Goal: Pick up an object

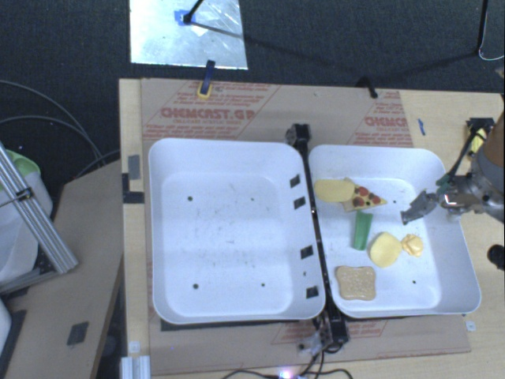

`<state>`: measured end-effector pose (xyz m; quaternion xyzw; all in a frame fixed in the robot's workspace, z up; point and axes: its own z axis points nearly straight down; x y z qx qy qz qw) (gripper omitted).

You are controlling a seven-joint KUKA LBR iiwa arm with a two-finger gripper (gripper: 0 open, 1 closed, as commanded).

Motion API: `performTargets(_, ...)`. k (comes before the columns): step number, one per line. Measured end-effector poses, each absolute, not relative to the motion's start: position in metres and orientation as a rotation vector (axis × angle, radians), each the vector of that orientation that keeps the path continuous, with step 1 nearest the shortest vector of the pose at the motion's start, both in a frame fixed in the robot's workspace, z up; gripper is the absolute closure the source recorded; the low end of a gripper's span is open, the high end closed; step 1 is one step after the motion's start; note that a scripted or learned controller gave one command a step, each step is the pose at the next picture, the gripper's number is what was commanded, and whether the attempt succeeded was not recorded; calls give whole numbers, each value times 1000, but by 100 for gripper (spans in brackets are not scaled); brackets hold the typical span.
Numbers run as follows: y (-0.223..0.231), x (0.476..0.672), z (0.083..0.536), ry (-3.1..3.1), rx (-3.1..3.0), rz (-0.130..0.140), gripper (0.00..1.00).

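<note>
A grey robot arm reaches in from the right over the right bin [454,287], its gripper [417,208] hanging low above the bin's upper right part. The grey fingers [420,204] point left and slightly down; whether they are open or shut cannot be told from this angle, and nothing shows between them.

All the objects lie in the right bin. A pizza slice [367,198] with red and dark toppings sits near the top, touching a pale yellow piece [334,190] on its left, close to the divider between the bins. Just below them a green stick [362,230] lies nearly upright in the view. To its right a round yellow object [385,249] rests just beside a small, lumpy yellow object [413,245], the item nearest the gripper, a little below it. A slice of toast [356,283] lies near the bin's lower left corner, apart from the rest.

The left bin [170,294] shows scuffed white plastic with a few small dark holes. Black clips [300,203] line the seam where the two bins meet.

Both bins stand on a cardboard sheet [331,109] printed in red with the word "CHEMCAST", seen beyond the left bin and repeated, turned at an angle, beyond the right one; smaller print beside it is too faint to read. A yellow and blue clamp [206,83] grips the cardboard's far edge. A shiny metal plate [158,22] lies on the dark carpet beyond it.
</note>
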<state>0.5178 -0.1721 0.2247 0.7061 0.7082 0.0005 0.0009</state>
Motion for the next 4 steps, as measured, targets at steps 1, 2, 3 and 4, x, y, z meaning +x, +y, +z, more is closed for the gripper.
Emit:
performTargets(1,-173,554,80,2227,2218,-1,0)
performTargets(2,-96,484,83,2235,2218,0,0)
performTargets(3,-107,519,85,2224,2213,4,0)
performTargets(4,-107,518,95,2222,2216,4,100)
